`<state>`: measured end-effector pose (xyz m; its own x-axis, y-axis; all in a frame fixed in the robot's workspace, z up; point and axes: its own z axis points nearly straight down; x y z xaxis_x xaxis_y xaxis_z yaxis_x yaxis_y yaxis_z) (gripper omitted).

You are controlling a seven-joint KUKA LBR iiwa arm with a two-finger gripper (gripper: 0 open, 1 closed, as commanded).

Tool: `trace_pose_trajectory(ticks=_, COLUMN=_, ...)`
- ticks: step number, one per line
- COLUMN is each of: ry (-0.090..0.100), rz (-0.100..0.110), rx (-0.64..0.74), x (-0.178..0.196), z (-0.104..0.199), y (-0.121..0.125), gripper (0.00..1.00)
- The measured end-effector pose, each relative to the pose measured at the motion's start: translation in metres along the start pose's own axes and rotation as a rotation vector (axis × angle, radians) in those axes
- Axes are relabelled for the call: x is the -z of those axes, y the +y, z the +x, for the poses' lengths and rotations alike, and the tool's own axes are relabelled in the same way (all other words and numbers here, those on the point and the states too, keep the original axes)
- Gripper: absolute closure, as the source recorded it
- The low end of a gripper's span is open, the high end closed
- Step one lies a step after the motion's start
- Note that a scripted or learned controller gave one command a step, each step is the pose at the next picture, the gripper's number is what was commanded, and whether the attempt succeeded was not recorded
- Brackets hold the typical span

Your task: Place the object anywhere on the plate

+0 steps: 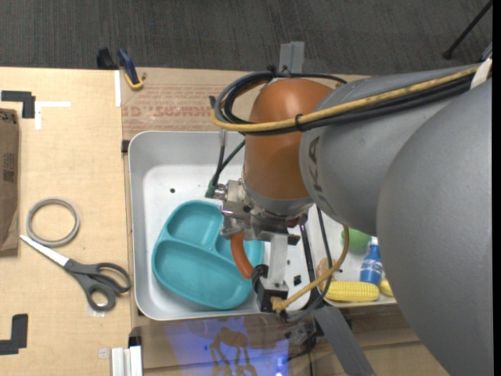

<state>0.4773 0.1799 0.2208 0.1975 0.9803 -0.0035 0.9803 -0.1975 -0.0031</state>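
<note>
Divided teal plate (192, 261) of smooth, glossy plastic. Shallow white bin (149, 178) smooth, semi-matt plastic. Pale bench top (70, 131) matt, wood-grained. Steel-bladed scissors (78, 272) with grey plastic handles. Roll of clear tape (53, 222) shiny. Orange wrist band (286, 143) glossy; grey arm casing (415, 202) satin. Yellow toy corn cob (352, 291) bumpy plastic.

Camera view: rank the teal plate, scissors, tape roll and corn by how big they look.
1. Teal plate
2. Scissors
3. Tape roll and corn: too alike to rank, and the arm hides part of the corn.
</note>
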Motion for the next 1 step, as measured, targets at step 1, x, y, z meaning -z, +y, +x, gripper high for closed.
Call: trace_pose_trajectory(ticks=1, ry=0.0, rz=0.0, rx=-0.001, x=0.0, z=-0.0002, y=0.0001, gripper=0.0)
